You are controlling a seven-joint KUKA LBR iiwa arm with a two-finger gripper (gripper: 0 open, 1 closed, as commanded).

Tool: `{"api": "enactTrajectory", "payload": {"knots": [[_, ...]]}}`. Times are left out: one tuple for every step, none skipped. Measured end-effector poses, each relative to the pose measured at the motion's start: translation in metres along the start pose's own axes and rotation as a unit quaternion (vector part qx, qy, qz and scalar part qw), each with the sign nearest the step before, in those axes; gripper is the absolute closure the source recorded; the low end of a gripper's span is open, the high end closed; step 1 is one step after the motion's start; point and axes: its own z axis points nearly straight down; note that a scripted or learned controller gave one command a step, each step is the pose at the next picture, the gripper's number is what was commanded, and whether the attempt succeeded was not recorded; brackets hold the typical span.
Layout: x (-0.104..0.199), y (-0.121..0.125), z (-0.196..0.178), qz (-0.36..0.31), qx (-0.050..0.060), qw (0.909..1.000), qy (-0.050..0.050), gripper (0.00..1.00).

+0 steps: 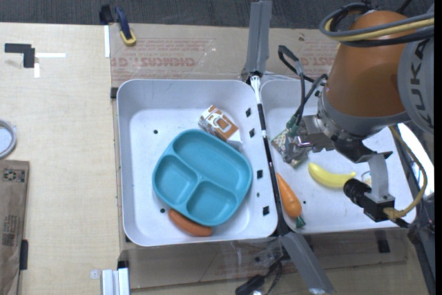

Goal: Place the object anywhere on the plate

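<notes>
The blue plate point(202, 177), split into three compartments, lies in the left bin point(135, 148). My gripper point(295, 146) is down in the right bin point(324, 217), close to its left wall. A small grey-green crumpled item point(281, 143) sits right at the gripper's tip; whether it is gripped I cannot tell. A yellow banana point(329, 177) lies just right of the gripper, and an orange carrot point(289, 198) lies in front of it along the divider.
A white and orange carton point(218, 124) rests against the plate's far rim. An orange-red sausage point(189, 223) lies by the plate's near rim. The arm's orange band point(366, 65) and cables hang over the right bin.
</notes>
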Motion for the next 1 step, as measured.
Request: {"api": "enactTrajectory", "payload": {"knots": [[0.1239,0.0372,0.0307,0.012,0.000,0.9999,-0.001,1.00]]}}
